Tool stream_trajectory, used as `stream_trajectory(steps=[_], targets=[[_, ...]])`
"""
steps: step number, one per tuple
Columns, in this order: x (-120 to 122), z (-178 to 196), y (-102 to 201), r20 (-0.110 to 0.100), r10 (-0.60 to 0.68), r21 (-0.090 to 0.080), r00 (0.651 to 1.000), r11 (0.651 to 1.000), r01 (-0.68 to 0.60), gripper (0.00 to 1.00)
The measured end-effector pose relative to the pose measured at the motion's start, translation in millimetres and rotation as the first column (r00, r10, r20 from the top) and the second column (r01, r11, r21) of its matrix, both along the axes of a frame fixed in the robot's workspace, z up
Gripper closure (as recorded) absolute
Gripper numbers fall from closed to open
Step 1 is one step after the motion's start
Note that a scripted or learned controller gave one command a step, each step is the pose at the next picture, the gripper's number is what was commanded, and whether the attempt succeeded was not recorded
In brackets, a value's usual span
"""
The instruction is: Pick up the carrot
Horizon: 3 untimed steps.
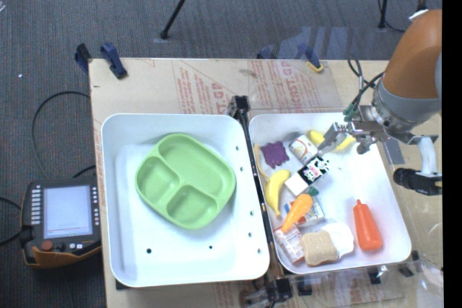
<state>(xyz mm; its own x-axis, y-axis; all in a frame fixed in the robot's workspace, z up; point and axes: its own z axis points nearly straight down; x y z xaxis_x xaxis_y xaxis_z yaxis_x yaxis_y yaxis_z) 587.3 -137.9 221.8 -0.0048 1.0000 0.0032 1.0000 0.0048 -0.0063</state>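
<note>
The carrot (297, 211) lies in the right bin (393, 191), just right of the banana (276, 189), its long axis slanting from its green top at upper right down to its tip at lower left. The hand (348, 135) hovers up and right of the carrot, well apart; whether it is released or clenched I cannot tell.

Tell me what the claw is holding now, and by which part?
Nothing: the claw hangs above the right bin's far side, apart from the carrot.
</note>
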Motion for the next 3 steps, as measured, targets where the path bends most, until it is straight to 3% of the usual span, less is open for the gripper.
stream_trajectory(steps=[1,2,3], targets=[[-83.6,-105.1,36.3,-0.013,-0.147,0.001,0.989,0.989,0.147,0.00],[-109.7,-133.1,32.7,0.005,-0.313,-0.001,0.950,0.950,0.313,0.00],[-112.5,-126.3,31.4,-0.006,-0.325,0.002,0.946,0.946,0.325,1.00]])
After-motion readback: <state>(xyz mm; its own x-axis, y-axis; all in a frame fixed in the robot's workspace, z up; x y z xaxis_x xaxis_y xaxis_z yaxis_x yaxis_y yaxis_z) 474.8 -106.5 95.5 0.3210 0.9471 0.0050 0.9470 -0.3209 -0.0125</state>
